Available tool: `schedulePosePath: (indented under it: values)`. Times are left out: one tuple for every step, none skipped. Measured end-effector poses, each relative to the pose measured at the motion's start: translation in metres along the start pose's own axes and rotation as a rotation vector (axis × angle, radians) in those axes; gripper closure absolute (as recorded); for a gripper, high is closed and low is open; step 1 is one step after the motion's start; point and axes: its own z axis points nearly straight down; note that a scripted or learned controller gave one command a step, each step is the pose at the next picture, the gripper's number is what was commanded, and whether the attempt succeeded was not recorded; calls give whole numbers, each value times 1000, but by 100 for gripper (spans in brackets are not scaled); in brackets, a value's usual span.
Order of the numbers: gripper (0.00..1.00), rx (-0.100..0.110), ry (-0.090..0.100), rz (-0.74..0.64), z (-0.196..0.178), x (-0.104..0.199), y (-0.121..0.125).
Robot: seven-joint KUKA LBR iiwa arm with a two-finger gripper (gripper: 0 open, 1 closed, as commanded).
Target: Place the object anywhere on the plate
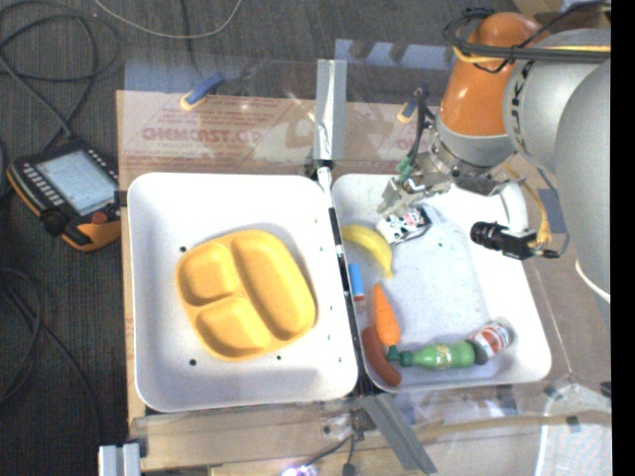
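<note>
Plate (248, 294), yellow with three compartments, sits in the left bin (159, 216), left of centre in the frame. Moving right, the other bin (466, 276) holds a banana (369, 246), a carrot (385, 313), a sausage (380, 357), a green bottle (446, 354) and a small black-and-white object (407, 224). Above that object, upper right, hangs the gripper (405, 192); whether its fingers are spread I cannot tell.

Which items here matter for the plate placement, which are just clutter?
Job:
yellow divided plate in the left bin
gripper over the right bin
small black-and-white object under it

Lying about:
banana
carrot
sausage
green bottle
teach pendant on the floor
</note>
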Motion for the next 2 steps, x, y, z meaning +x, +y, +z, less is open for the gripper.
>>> schedulePosePath:
  values:
    - [100, 0, 2, 187, -54, -21, -51]
    - [100, -10, -3, 211, 62, -62, 15]
